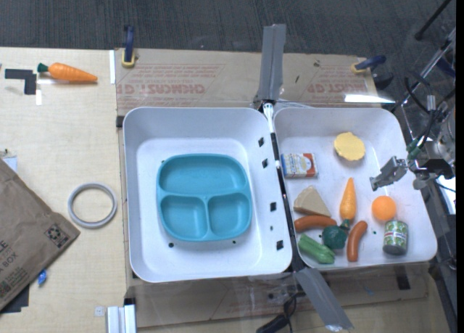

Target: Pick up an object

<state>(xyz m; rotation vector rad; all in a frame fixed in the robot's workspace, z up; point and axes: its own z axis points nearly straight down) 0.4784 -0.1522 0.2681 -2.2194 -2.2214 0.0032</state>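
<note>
The arm enters from the right edge and is mostly cut off there, tangled with dark cables; what shows clearly is the gripper (386, 174), a small grey metal piece hanging over the right bin (388, 122) near its right wall, just above the orange ball (383, 208). Its jaws are too small and blurred to judge, so I cannot tell whether they stand apart or closed, and nothing visible sits between them. The right bin holds smooth plastic toy food: a yellow round piece (350, 146) toward the far wall, a small red-and-white carton (299, 165) by the left wall, a tan wedge (312, 200), a slim orange carrot (348, 198), two red sausages (315, 222) (355, 240), a dark green lump (335, 236), a bright green pepper (316, 249), and a grey-lidded can (395, 237) in the near right corner. The left bin (138, 201) carries a glossy blue three-compartment tray (205, 197). On the bench lie another carrot (67, 72) at the far left corner, a grey ring (92, 204), and a cardboard piece (25, 237) cut by the left edge.
</note>
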